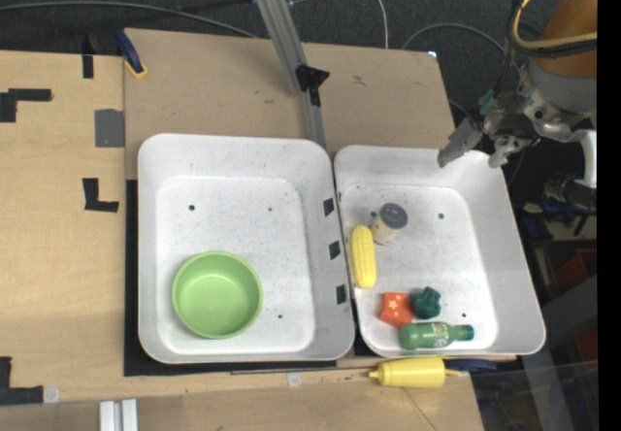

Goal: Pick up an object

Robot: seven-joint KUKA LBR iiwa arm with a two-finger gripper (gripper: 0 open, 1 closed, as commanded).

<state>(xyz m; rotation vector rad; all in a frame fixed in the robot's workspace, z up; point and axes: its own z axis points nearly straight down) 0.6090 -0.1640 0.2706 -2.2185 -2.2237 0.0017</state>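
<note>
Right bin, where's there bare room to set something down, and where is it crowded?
In the right bin, the far strip and the right side past the small jar are bare. The corn lines the left wall. The near end is crowded: orange toy, dark green toy, green bottle. The left bin has bare floor beyond the green bowl.

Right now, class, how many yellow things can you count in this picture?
2: a yellow plastic corn cob at the right bin's left side, and a yellow plastic bottle on the bench outside that bin's front rim.
</note>
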